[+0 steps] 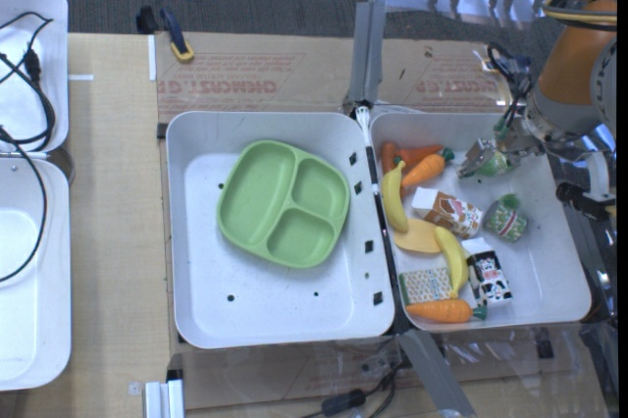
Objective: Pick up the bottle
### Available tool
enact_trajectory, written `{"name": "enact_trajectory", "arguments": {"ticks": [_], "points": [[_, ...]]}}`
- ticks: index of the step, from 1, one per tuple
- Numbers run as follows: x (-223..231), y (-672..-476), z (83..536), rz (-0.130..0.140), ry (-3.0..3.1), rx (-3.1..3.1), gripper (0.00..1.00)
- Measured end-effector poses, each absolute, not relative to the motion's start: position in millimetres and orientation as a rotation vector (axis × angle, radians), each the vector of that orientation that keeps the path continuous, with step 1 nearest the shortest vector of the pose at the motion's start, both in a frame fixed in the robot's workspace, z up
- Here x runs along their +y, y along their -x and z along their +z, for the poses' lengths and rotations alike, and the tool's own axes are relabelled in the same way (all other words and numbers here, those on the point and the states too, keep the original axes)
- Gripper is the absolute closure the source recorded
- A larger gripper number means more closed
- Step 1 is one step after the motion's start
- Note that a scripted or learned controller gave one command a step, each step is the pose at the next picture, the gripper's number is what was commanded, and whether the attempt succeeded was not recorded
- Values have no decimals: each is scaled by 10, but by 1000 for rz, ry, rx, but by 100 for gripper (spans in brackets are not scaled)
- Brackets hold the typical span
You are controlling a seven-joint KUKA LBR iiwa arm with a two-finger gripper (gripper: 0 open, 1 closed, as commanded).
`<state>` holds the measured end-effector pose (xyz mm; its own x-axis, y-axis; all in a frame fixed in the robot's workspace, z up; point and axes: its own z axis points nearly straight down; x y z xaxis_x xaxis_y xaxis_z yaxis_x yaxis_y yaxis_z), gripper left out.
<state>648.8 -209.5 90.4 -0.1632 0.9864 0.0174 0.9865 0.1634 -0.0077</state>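
My gripper (pixel 483 158) hangs low over the far right part of the right bin (pixel 564 254), reaching in from the right under the orange-banded wrist. A small pale green object (pixel 497 162) sits right at its tip, touching or overlapped by it; I cannot tell whether it is gripped. A short green bottle-like item with a white pattern (pixel 507 218) lies on the bin floor a little nearer the camera, apart from the gripper.
The right bin also holds carrots (pixel 422 167), two bananas (pixel 393 198), a brown carton (pixel 449 209), a cow-print carton (pixel 488 277) and another carrot (pixel 440 310). The left bin (pixel 196 298) holds a green divided plate (pixel 285 203). A metal divider (pixel 368 53) stands between the bins.
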Motion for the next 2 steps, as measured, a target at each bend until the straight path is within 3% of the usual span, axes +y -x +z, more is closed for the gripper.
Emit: {"name": "enact_trajectory", "arguments": {"ticks": [1, 2], "points": [[-2089, -6496, 1001, -7, 2016, -2388, 100], [-1777, -6429, 2493, 0, 2098, -2342, 100]]}}
